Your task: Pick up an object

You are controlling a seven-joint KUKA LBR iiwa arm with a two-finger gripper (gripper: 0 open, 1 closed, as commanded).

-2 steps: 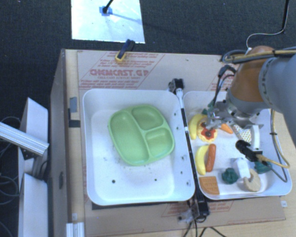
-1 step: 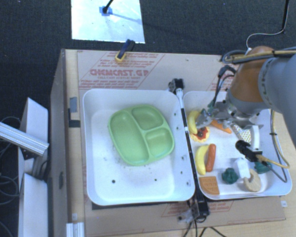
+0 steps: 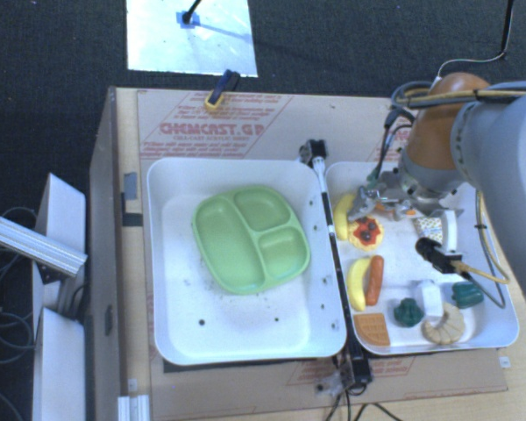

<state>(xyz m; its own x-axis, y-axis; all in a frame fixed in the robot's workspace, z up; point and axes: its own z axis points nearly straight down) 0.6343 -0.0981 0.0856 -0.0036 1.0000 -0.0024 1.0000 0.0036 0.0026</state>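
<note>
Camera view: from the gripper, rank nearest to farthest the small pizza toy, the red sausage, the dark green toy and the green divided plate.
Measured from the gripper over the right bin:
1. Small pizza toy, just below it.
2. Red sausage, further down that bin, beside a banana.
3. Dark green toy, toward the bin's lower edge.
4. Green divided plate, in the left bin.

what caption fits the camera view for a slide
Gripper hovers above toy food in the right bin; green divided plate sits in the left bin.

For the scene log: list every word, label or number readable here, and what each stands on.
"CHEMCAST GP": large red print on the brown protective sheet behind the left bin.
Smaller red lines above and below that print on the same sheet: too small to read.
Faint red print on the sheet's front edge below the bins: too blurred to read.
</note>
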